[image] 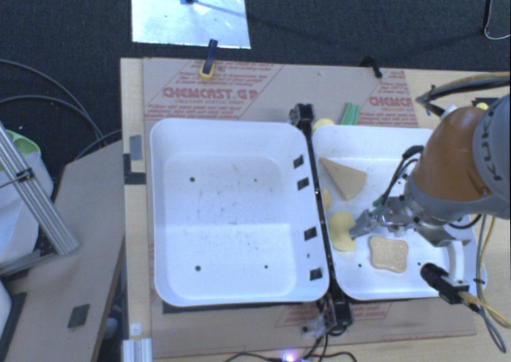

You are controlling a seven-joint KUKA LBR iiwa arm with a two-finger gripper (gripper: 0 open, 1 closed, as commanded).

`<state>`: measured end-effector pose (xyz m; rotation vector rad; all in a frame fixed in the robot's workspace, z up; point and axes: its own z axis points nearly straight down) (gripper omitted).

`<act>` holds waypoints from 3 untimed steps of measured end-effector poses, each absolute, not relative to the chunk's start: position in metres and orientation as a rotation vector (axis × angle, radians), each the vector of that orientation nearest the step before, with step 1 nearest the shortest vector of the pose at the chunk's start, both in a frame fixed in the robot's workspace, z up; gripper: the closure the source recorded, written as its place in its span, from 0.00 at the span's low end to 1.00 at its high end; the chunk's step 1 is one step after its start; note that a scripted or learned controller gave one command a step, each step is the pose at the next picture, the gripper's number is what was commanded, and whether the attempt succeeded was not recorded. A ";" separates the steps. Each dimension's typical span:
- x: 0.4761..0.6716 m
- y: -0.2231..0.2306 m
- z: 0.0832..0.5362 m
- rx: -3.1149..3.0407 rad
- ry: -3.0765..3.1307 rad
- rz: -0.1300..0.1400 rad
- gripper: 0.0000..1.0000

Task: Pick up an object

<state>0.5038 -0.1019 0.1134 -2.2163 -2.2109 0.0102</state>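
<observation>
My pincer (363,223), its state hard to tell, hangs among one toast slice (389,254), one wedge (345,177) and two half-hidden yellow pieces (343,232).

Arm (463,165) comes in from the right, orange band up top, wrist bent down, pincer (363,224) low and pointing left.

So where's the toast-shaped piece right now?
The toast-shaped piece lies in the right bin, near its front edge, beside a round yellow piece and just below the gripper.
</observation>
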 end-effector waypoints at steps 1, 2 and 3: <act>0.552 -0.143 0.084 -2.225 -2.226 -0.003 0.00; 0.485 -0.175 0.084 -2.224 -2.214 0.005 0.00; 0.490 -0.172 0.095 -2.222 -2.225 -0.004 1.00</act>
